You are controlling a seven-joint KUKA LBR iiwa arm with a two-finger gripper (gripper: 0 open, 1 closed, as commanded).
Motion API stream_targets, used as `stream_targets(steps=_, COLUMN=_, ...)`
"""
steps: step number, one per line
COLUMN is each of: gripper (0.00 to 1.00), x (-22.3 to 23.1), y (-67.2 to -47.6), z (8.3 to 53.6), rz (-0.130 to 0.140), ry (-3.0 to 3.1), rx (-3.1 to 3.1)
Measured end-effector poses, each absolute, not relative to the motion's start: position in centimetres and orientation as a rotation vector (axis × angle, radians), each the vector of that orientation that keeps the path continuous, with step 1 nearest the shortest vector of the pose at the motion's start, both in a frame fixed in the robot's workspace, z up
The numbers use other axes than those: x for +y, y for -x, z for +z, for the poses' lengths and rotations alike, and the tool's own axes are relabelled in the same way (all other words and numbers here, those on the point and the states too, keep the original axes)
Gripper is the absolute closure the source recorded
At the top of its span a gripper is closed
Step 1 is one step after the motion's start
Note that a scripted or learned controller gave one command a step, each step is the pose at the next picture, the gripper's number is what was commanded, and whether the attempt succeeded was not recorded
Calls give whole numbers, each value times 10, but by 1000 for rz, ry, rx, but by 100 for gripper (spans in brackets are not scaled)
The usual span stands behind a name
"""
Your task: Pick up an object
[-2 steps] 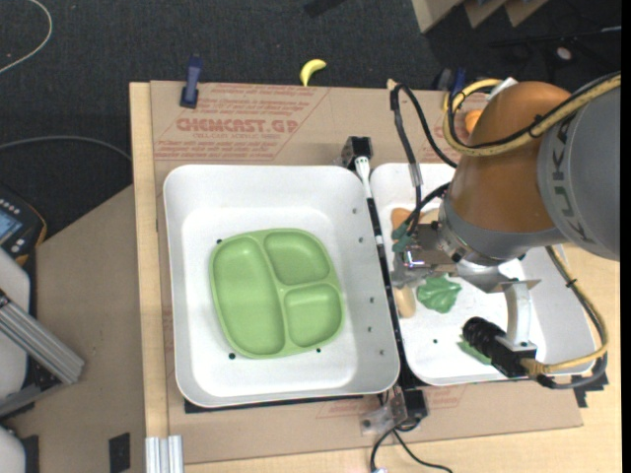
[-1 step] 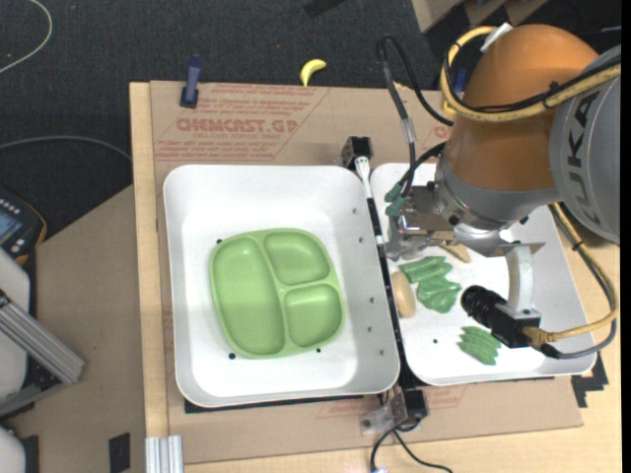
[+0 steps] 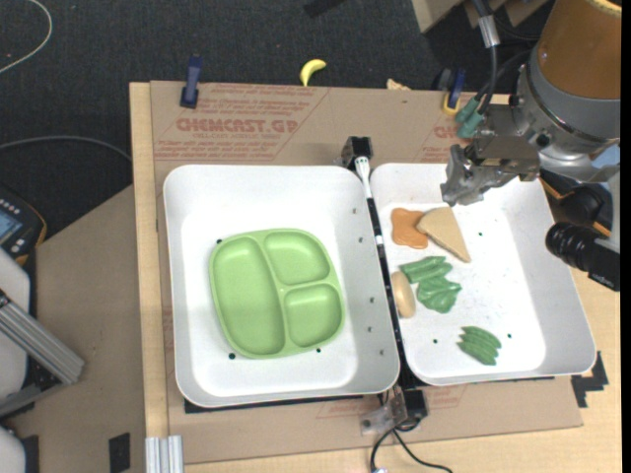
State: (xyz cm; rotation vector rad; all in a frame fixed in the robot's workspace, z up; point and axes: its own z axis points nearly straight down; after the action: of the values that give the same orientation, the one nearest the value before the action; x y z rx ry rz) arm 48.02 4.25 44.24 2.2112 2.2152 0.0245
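Taking the right-hand shallow white bin (image 3: 552, 294) as the landmark, its near end holds a small green leafy toy (image 3: 479, 344), and a little farther in, toward its left wall, lie a larger green leafy toy (image 3: 434, 284) and a tan oblong toy (image 3: 403, 295) just beside it. Beyond those, a beige wedge-shaped toy (image 3: 445, 233) overlaps an orange rounded toy (image 3: 407, 228), the two touching. At the bin's far end hovers the grey two-finger gripper (image 3: 463, 187), nothing visible between its fingers; how wide they stand I cannot tell. The beige wedge lies just nearer than the gripper, slightly to its left, making it the likely target. To pick well, I judge the arm should centre over the wedge, descend straight, and close across its narrow width, clear of the orange piece beneath.
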Motion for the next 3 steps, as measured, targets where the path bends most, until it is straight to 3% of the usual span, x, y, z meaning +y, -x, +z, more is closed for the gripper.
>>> stream_targets(steps=1, gripper=100, x=14, y=-488, z=349, rz=-8, ry=-2229, rx=2219)
stream_targets(steps=2, gripper=100, x=48, y=-479, z=249, rz=-13, ry=-2226, rx=2229)
stream_targets(steps=3, gripper=100, x=44, y=-481, z=406, rz=23, ry=-2211, rx=2217)
